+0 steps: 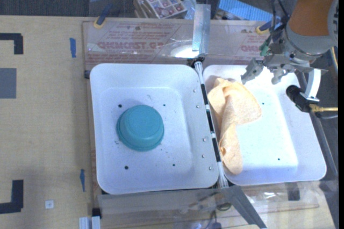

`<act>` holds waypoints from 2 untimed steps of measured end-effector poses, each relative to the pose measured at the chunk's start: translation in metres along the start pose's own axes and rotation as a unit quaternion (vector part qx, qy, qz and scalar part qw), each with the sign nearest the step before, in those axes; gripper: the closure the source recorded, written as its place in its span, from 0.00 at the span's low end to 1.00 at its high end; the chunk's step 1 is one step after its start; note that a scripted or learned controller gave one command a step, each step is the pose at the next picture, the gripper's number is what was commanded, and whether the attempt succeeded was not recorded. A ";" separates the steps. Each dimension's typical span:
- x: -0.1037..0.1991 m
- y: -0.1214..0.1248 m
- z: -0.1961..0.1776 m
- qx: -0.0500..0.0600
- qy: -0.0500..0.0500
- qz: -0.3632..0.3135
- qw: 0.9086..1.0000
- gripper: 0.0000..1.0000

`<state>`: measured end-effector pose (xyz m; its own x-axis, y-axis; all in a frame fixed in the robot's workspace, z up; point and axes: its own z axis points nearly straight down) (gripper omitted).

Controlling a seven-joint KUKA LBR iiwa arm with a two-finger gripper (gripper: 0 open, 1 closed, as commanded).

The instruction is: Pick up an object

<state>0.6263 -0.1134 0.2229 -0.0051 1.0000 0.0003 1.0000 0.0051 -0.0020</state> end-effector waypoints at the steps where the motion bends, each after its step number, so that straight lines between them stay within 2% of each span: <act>1: -0.003 0.039 0.126 -0.002 -0.001 -0.126 0.992 0.00; 2: -0.003 0.040 0.116 -0.004 -0.001 -0.125 0.992 1.00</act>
<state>0.6664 -0.1165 0.1071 -0.2533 0.9674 -0.0022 0.9674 0.2533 0.0050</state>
